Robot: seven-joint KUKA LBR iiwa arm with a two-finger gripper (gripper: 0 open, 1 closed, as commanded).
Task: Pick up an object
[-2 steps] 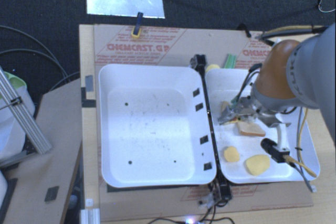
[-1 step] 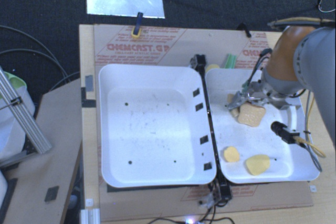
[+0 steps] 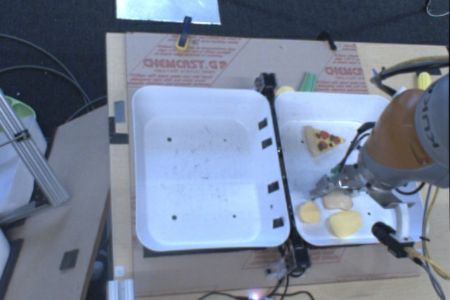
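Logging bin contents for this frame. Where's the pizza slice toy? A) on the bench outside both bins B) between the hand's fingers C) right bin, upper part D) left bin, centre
C: the pizza slice lies flat in the upper part of the right bin, apart from the hand, which is lower down near the pale yellow pieces.

My arm is rounded grey with a broad orange band, black cables looping beside its wrist.
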